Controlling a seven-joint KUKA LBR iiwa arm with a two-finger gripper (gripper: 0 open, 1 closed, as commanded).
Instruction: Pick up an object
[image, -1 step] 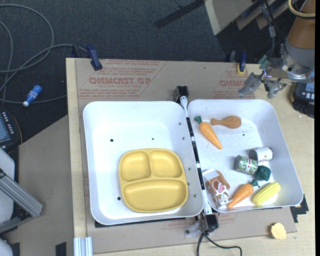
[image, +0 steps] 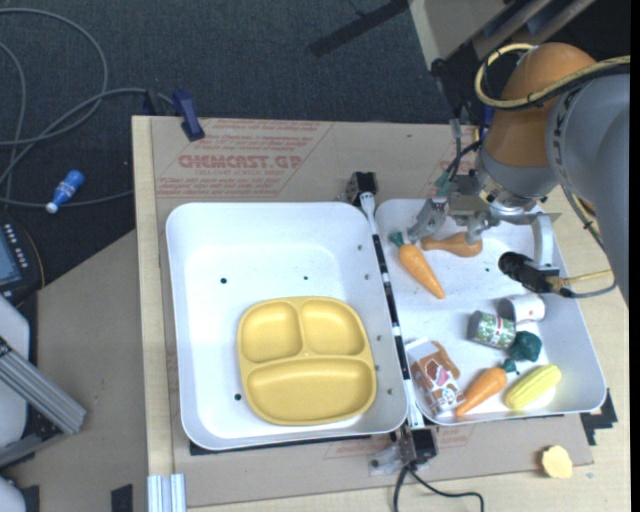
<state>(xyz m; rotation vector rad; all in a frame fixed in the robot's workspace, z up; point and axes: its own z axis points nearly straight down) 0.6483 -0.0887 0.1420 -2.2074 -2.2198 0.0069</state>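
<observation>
My gripper (image: 450, 224) hangs low over the far left corner of the right bin (image: 585, 345), its two fingers spread apart. An orange carrot-like piece (image: 455, 244) lies on the bin floor just below and between the fingertips; nothing is lifted. A second carrot (image: 421, 270) lies slantwise just in front and to the left of it. Toward the near end of the bin are a green can (image: 492, 329), a white cylinder (image: 529, 310), a dark green item (image: 525, 347), a yellow corn cob (image: 533, 386), a small carrot (image: 484, 389) and a brown packet (image: 436, 372).
The left bin (image: 200, 300) holds a yellow divided plate (image: 305, 358). A black divider rail (image: 385, 290) runs between the bins. A yellow scrap (image: 556, 461) lies on the bench by the near right corner. The arm's orange band (image: 530, 100) looms over the far right.
</observation>
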